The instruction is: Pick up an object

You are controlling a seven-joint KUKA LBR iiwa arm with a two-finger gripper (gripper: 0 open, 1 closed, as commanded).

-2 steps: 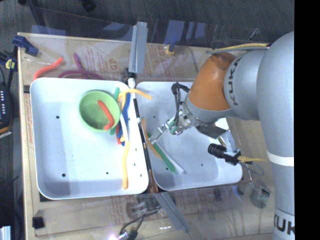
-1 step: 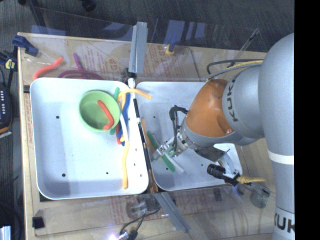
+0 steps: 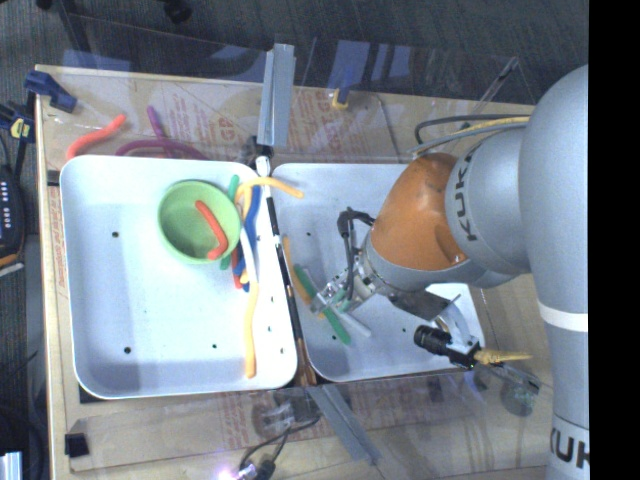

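**Currently: hand low in the right bin, over green sticks**

Item 1, hand (image 3: 335,298). Located in the lower middle of the frame, at the end of the grey arm (image 3: 520,208) with its orange band (image 3: 420,223), which enters from the right edge. It sits low over the floor of the right bin (image 3: 400,183), near that bin's left wall. Whether it is released or clenched cannot be told: the wrist and its metal fittings crowd the tip. Contact with the sticks beneath it cannot be confirmed either.

Item 2, green sticks (image 3: 335,326). Two or three thin, straight green pieces lying crossed on the right bin floor, just below and left of the hand tip. One darker green piece points toward the lower right. An orange stick (image 3: 287,263) lies beside them along the bin's left wall.

Item 3, left bin (image 3: 100,298). Holds a green bowl (image 3: 200,223) in its upper middle, with a curved red piece (image 3: 213,223) inside. Right of the bowl, against the dividing wall, a bundle of coloured sticks: blue, red, green, and a long yellow strip (image 3: 252,318) running down toward the lower edge.

Item 4, surface (image 3: 180,108). Carries both bins; a pink hoop (image 3: 160,149) and an orange piece (image 3: 95,136) lie above the left bin, upper left of the frame.
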